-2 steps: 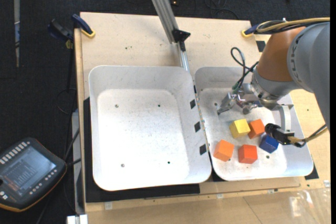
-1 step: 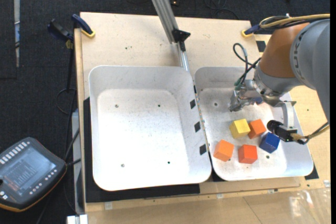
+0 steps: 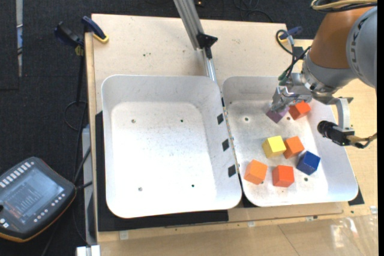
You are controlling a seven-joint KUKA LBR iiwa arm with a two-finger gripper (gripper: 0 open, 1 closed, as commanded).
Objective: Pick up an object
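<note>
Right bin (image 3: 336, 189): gripper (image 3: 281, 106) near far rim; blocks (image 3: 282, 162) clustered.

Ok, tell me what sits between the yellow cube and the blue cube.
In the camera view, an orange cube sits between the yellow cube and the blue cube, close beside the yellow one.

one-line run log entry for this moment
stage: reaching | gripper: at purple block, right bin | grasp: unconfirmed | nearest: orange-red block
</note>
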